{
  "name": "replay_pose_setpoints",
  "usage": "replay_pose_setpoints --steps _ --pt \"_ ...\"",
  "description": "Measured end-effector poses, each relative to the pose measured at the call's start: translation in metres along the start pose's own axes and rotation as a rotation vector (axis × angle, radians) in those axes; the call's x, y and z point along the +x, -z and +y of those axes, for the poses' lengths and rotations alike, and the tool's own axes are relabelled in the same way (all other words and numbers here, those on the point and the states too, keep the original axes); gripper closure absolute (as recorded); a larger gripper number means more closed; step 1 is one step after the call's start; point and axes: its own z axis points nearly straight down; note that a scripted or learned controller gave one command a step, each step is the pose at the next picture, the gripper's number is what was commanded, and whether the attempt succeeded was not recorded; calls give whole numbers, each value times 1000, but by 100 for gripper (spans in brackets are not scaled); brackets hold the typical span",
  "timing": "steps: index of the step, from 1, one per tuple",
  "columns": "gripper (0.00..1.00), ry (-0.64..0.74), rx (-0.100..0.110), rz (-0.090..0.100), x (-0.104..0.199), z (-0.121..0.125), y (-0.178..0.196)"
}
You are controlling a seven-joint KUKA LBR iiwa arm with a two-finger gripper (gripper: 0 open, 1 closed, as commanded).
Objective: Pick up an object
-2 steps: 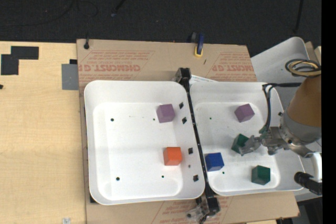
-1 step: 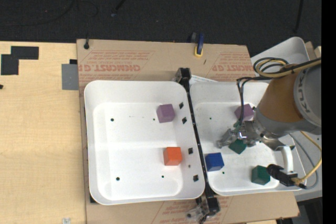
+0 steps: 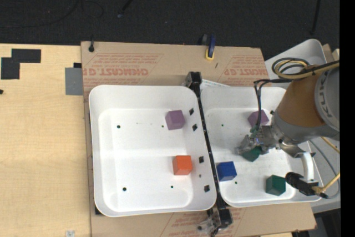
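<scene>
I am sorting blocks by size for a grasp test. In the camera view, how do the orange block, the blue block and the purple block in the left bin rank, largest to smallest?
1. Orange block
2. Blue block
3. Purple block
All three look nearly alike; the purple one lies farther from the camera, so this order is unsure.

The tool point(image 3: 250, 148) sits low in the right bin point(image 3: 238, 98) against a dark green block point(image 3: 252, 155).
</scene>
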Motion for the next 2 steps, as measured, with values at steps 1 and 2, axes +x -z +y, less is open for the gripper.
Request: replay_pose_setpoints --steps 1,2 --pt "100 13 -7 3 84 65 93" --pt "100 9 1 2 139 87 113"
